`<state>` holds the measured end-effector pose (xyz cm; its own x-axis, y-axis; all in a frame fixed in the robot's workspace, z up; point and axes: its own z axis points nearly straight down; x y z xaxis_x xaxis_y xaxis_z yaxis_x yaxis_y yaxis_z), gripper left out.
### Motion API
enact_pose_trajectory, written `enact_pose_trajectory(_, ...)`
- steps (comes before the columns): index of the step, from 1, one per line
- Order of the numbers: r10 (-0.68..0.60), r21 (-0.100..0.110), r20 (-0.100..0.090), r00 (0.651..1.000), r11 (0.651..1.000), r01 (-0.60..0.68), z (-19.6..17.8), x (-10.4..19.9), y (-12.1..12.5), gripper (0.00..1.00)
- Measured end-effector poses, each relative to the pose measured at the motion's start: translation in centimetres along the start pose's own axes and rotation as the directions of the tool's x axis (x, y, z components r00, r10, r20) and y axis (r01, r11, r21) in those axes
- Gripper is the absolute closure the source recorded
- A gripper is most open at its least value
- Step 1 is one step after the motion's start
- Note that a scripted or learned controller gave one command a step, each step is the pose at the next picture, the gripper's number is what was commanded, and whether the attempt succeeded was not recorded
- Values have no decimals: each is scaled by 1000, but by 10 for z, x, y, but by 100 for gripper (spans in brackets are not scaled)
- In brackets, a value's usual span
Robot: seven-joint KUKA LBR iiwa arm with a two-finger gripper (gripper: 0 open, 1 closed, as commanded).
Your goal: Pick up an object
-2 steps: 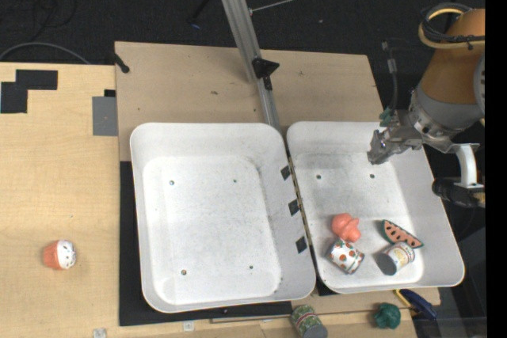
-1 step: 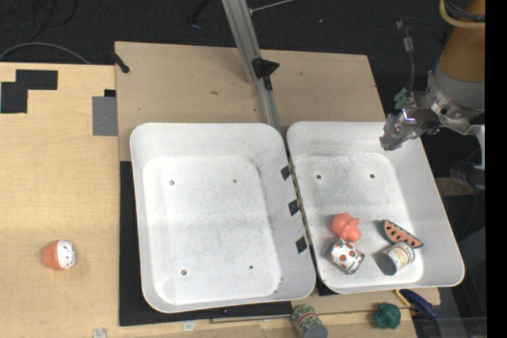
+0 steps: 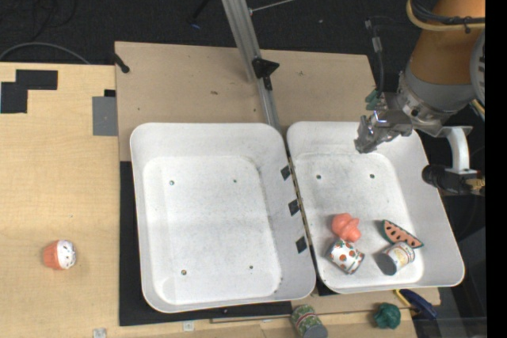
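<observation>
1. I am hovering my gripper [image 3: 371, 140], grip state impossible to tell, over the right bin [image 3: 444, 206].
2. The toys, including the orange toy [image 3: 346, 226], are lying well below-left of it, bunched; I am risking a glancing miss.

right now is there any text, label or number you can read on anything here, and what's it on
No text can be read.
Small can in the right bin: its wrap looks printed, too blurred to read.
Spotted cup: red dots, no letters.
Can below the bins: too small to tell.
</observation>
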<state>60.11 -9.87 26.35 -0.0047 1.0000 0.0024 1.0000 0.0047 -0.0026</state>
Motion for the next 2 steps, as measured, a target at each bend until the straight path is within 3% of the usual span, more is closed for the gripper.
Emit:
enact_pose_trajectory(1, 1, 2, 0, 1000, 1000, -1, 9, 42, -6, 100)
enact_pose_trajectory(2, -1, 2, -1, 1000, 1000, 1, 10, 103, -13, 100)
